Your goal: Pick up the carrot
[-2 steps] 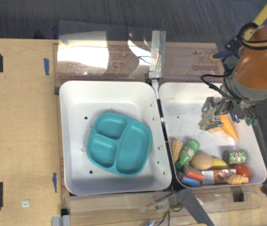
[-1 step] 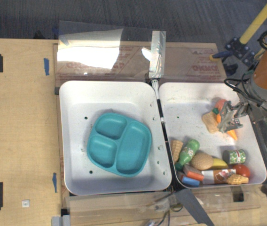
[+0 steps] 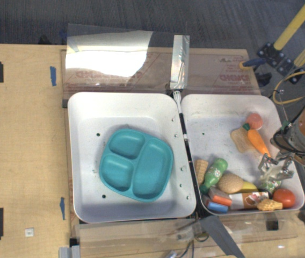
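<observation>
End effector (image 3: pixel 275 168) is hovering just beside carrot (image 3: pixel 258 141) near right bin's (image 3: pixel 206 117) right edge, lining up (finger state: can't tell).

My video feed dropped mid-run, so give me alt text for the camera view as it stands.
The gripper hangs low over the right bin, just below-right of the orange carrot, which lies free on the bin floor near a peach-coloured ball. More toy food is piled along that bin's near edge. The left bin holds a teal divided plate.
</observation>
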Controlling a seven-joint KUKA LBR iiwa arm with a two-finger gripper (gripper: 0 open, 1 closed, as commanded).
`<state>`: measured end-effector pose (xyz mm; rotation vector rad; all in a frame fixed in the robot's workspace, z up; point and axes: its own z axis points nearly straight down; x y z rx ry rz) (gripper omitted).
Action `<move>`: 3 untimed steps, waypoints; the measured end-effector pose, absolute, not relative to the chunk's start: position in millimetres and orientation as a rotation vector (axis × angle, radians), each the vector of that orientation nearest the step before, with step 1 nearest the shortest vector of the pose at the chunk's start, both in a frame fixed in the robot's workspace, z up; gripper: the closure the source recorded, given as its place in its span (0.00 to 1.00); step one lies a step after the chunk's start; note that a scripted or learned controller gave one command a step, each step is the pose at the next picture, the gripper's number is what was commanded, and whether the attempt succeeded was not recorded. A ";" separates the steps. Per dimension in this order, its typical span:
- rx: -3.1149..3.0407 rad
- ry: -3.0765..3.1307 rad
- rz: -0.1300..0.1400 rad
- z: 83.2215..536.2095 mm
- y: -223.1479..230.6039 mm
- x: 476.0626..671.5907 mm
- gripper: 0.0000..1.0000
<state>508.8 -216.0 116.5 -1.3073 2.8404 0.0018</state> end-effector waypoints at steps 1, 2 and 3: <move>-1.060 2.948 -0.006 89.5 -222.3 560.1 1.00; -1.058 2.947 -0.008 88.8 -222.8 560.2 0.00; -1.052 2.936 -0.012 102.2 -221.0 564.1 1.00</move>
